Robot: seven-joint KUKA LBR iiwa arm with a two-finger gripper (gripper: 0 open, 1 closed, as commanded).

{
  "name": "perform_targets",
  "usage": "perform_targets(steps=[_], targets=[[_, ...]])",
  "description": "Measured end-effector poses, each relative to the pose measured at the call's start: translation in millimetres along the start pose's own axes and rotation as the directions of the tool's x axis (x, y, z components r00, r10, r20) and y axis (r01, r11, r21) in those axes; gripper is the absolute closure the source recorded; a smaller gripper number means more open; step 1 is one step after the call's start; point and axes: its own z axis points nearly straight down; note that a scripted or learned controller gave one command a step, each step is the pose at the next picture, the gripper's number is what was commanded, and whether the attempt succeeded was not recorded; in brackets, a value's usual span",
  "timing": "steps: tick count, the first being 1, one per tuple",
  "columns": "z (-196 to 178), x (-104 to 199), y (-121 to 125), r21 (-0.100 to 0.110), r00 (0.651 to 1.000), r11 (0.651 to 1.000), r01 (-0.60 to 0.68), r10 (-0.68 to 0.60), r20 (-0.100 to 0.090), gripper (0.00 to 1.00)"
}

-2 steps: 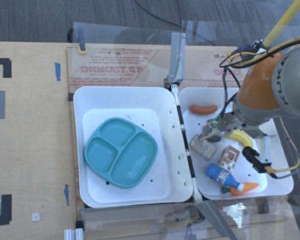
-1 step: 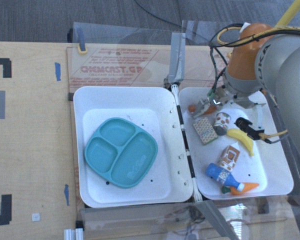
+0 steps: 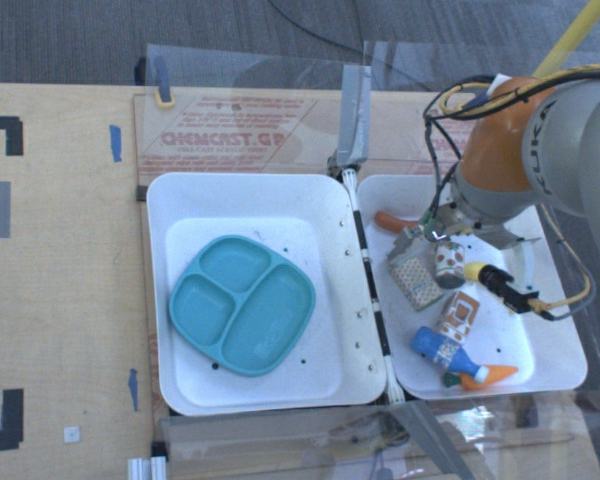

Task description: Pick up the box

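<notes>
On the table (image 3: 60,268), two white bins side by side. In the left bin (image 3: 160,268), one teal plate (image 3: 242,304) with three sections, lying flat near the middle and turned at a slant to the bin walls.

In the right bin (image 3: 570,368), several small things close together. Box (image 3: 459,315) near the centre of this bin, brown and white, lying flat with its long side at a slant. Just above it a small can (image 3: 448,264) with brown spots, standing close to the box's upper end, perhaps touching it, though the view is too coarse there to be sure. Left of the can a grey packet (image 3: 412,279) with a fine check pattern, lying tilted. Below the box a blue bottle (image 3: 435,345) on its side, just beside the box's lower end. Right of the bottle an orange cone (image 3: 495,374), near the front wall. At the upper left of the bin an orange stick (image 3: 390,222), lying near the wall between the bins.

Arm (image 3: 540,138) reaching in from the right over the right bin. Hand (image 3: 432,236) low over the upper part of the bin, above the packet and the can, apart from the box. Cannot tell whether open or closed. Nothing seen gripped in it.
</notes>
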Motion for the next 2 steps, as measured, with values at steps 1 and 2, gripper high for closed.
perform_targets(steps=[1,2], targets=[[1.8,-19.1,40.3,0.010,0.954,0.954,-0.301,0.301,0.001,0.00],[-0.3,4.0,-22.1,0.000,0.975,0.975,-0.221,0.221,0.000,0.00]])
